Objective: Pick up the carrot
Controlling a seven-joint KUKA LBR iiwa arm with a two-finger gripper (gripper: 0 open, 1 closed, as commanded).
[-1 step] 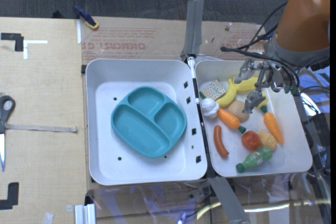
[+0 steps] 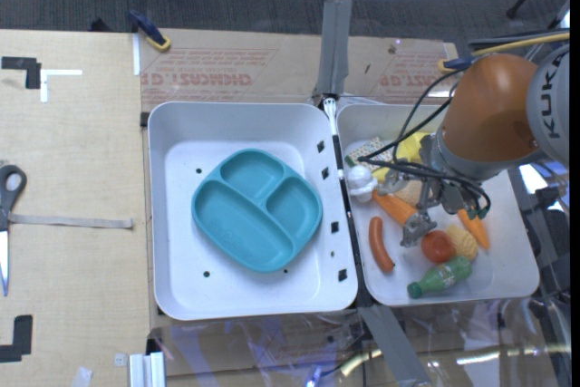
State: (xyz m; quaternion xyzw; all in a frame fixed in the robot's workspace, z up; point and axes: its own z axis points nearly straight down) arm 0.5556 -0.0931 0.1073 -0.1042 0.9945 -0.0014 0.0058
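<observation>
Dark carpet runs along the top behind a pale wood bench (image 2: 72, 149) w/ a cardboard sheet (image 2: 236, 68) under two white bins. Left bin (image 2: 163, 195) holds a teal divided plate (image 2: 257, 209), roughly centred. Right bin (image 2: 521, 272) is crowded: carrot (image 2: 395, 208) lies slanted near the bin's middle, just right of a white piece (image 2: 361, 181) by the left wall; red sausage (image 2: 381, 245) below it toward the front-left; tomato (image 2: 438, 246), corn (image 2: 462, 240) and a second orange piece (image 2: 474, 227) toward the right; green bottle (image 2: 441, 277) along the front edge; yellow item (image 2: 410, 149) near the back. Gripper (image 2: 417, 227) hangs between carrot and tomato, tips close to the carrot's right end; can't tell how the jaws stand, nor whether it's touching. Scissors (image 2: 7, 195) sit at bench's left edge.
</observation>
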